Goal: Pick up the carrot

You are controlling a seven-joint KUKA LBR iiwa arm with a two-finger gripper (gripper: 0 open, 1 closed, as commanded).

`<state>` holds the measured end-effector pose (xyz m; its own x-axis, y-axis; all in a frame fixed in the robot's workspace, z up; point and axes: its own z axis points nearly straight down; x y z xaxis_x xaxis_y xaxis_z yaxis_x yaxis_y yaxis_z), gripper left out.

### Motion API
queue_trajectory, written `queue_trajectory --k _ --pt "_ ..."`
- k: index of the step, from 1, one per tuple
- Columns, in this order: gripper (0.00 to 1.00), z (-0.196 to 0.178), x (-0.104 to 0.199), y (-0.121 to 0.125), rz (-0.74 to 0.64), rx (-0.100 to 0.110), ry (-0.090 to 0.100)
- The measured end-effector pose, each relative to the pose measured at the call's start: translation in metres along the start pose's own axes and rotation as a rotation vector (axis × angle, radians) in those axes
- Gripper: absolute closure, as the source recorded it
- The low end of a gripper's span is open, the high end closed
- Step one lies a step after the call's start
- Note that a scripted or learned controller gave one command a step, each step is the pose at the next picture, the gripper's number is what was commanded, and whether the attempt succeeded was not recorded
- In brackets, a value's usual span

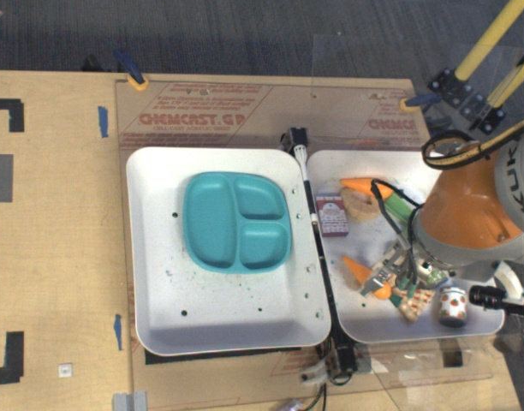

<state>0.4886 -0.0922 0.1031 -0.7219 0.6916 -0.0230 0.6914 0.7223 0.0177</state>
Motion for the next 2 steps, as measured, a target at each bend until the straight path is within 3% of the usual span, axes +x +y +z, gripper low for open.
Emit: queue_trajectory --k 1,2 --pt "1.0 -0.009 -0.001 0.002 -0.003 -0.002 -0.004" --pt "1.0 -0.084 0.041 0.091 -0.046 0.007 0.018"
